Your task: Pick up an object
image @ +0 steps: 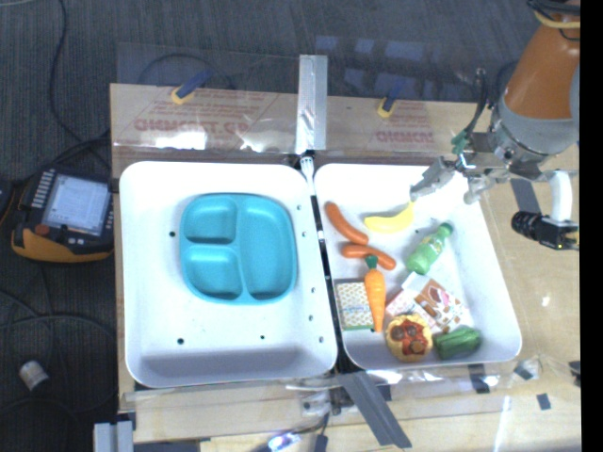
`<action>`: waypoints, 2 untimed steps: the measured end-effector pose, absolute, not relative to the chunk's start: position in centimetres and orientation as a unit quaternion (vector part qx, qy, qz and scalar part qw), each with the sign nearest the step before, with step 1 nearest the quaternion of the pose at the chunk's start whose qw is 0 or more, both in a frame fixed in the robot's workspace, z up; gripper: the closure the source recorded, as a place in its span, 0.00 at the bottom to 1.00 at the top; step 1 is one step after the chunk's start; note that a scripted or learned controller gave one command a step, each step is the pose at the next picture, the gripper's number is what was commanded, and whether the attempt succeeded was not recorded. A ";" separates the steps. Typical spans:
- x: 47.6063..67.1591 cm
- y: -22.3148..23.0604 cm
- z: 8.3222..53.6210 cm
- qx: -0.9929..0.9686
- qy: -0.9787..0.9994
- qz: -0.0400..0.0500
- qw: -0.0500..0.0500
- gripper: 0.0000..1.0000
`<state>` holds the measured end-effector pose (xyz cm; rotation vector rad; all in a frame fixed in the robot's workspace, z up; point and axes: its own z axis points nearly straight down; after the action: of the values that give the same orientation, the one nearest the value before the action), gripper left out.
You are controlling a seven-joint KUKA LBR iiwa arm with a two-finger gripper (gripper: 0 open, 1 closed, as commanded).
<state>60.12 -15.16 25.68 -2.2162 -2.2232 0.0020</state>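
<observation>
A turquoise plate (236,248) lies in the white left bin (151,347). The right bin (499,290) holds a yellow banana (389,220), an orange carrot (375,295), a green bottle (429,248) and a dark green pepper (458,342). The arm (545,73) is orange and grey.

Lighting is pretty even and bright from overhead, a bit cool in tone. The two white bins (226,365) come close to blowing out, so their walls lose detail. There's glare on the clear plastic sheet (236,125) behind them, washing out the print under it. Shadows are soft and short, hugging the blue tray (237,248). The whole frame is slightly soft and grainy, and the dark carpet (75,55) goes murky.
</observation>
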 end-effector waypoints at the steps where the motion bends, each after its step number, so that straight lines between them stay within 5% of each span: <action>1: 64.2 -15.2 14.0 -0.671 -0.742 0.002 0.001 0.00; 2: 66.2 -14.0 8.9 -0.681 -0.732 -0.001 -0.005 0.00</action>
<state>66.15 -14.04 8.92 -2.1450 -2.3079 -0.0031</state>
